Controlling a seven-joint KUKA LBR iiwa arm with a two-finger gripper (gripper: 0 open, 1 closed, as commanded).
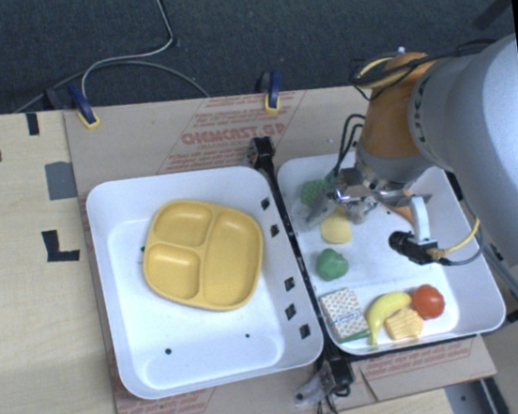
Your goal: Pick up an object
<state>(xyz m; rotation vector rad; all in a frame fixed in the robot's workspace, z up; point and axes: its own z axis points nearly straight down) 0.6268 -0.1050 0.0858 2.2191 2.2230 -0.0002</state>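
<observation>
You are looking down on two white bins sitting side by side on the bench. The left bin [137,359] is carrying a yellow divided plate [203,253], lying tilted toward the bin's upper middle. The right bin [475,305] is holding the loose pieces, and the arm [456,119] is reaching in over its upper part from the right, with its orange band [389,127] showing just above the wrist.

The gripper [351,200] is hanging low in the upper left part of the right bin. Whether its fingers are spread or closed you cannot tell from this angle, since the wrist and metal parts are blurring together there.

The nearest candidate is the pale yellow lemon-like piece [336,230], lying just below and slightly left of the gripper tip, close beside it; you cannot tell whether they are touching, and nothing is showing between the fingers. A dark green leafy piece [314,191] is lying just to the gripper's left, against the bin's upper left corner. A rounder green piece [332,263] is sitting below the lemon-like one, well clear of the gripper.

Along the bin's near edge, a patterned square packet [343,312], a banana [386,309], an orange-yellow block [405,325] and a red tomato [428,302] are lying clustered together, well apart from the gripper.
</observation>
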